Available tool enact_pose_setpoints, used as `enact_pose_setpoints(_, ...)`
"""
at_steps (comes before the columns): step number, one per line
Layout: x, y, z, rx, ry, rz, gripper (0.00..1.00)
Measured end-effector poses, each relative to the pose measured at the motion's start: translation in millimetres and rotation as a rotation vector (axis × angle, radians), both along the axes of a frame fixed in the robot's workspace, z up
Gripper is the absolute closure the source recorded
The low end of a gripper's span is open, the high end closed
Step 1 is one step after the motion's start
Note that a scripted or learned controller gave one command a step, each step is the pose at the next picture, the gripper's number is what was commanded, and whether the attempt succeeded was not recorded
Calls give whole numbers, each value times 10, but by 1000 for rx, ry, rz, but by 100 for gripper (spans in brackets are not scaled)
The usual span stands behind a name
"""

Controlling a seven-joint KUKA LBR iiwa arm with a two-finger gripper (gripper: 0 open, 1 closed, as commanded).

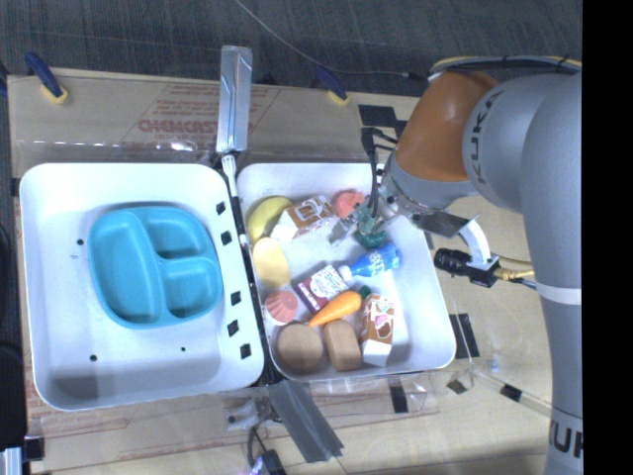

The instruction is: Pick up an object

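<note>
My gripper (368, 226) hangs low over the right bin (435, 275), near its upper middle. Its tips sit just right of a brown snack packet (312, 212) and a pink round item (347, 203), and just above a small blue bottle (376, 261). Whether anything is between the tips is hidden by the wrist. Below lie a purple-white packet (321, 285), an orange carrot (336, 308), a small carton (380, 325), two brown bread-like pieces (321, 344), a pink round slice (282, 306), a yellow banana (264, 216) and a pale yellow lemon (270, 262).
The left bin (49, 265) holds a blue divided tray (156, 262). A raised divider with black clips (237, 265) separates the bins. The grey arm with its orange band (445, 127) fills the space to the right of the right bin.
</note>
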State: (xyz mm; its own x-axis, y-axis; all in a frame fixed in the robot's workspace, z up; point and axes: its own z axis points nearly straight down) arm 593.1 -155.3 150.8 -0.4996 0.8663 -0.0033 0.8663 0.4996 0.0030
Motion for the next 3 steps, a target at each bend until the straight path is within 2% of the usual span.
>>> enact_pose_setpoints(1, -12, 1, -22, 1, 4, 0, 0)
enact_pose_setpoints(2, 309, -306, -588, 1, 5, -109, 0)
enact_pose_setpoints(3, 485, -520, -580, 2, 3, -566, 0)
